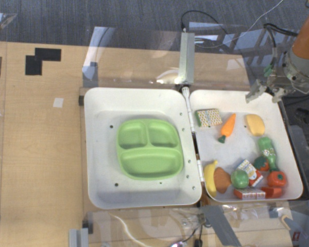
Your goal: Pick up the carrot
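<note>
Overhead, at the upper right of the frame: claw (267,90) poised over the far right corner of the right-hand bin (236,149), hanging from a grey arm (305,60) with an orange band. Nothing seen in its grip; whether spread or pressed together, impossible to tell from this angle.

Down and to the left of the claw, well apart from it: carrot (227,127), lying free on the white floor in the upper half of the right bin, thick orange end toward the top of the frame, green tip toward the bottom left. Just left of it, a checkered packet (208,117); just right of it, a pale yellow piece (255,124). Close neighbours on both sides, neither appearing to touch it.

Farther toward the bottom of the frame, heaped along the near edge of the same bin: green bottle (267,151), banana (210,176), brown potato (222,180), green apple (240,179), tomato (277,179) and a small carton (247,168). Across the divider, in the left bin (95,138), centre of the frame: green divided plate (149,149).

Judged stage: approach only, pick not yet begun, carrot untouched. Called for next, by the look of it: a move toward the left and bottom of the frame to stand directly above the carrot, a turn of the wrist to close across its narrow width rather than along its length, then a straight descent. Likely care needed to keep off the packet and the yellow piece on the way down.
</note>
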### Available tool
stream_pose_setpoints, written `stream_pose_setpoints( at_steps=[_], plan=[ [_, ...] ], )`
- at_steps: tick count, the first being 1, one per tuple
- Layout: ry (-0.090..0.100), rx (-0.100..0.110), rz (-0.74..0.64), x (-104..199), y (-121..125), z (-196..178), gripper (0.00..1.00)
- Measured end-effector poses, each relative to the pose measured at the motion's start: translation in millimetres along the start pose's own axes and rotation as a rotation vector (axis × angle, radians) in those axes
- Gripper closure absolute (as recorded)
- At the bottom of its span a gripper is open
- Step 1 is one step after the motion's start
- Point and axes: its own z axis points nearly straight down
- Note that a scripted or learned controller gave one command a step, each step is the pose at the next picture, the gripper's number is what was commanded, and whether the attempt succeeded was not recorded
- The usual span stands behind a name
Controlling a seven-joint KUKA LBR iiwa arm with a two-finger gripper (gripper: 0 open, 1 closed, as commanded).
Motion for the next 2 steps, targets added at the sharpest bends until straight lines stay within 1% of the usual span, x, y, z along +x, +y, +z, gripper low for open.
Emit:
stream_pose_setpoints(
  at_steps=[1,2],
  plan=[
    [0.001,-0.001,0.008,57.7,-39.9,118.5,0.00],
    [0.001,-0.005,0.006,59.0,-38.0,107.7,1.00]
  ],
)
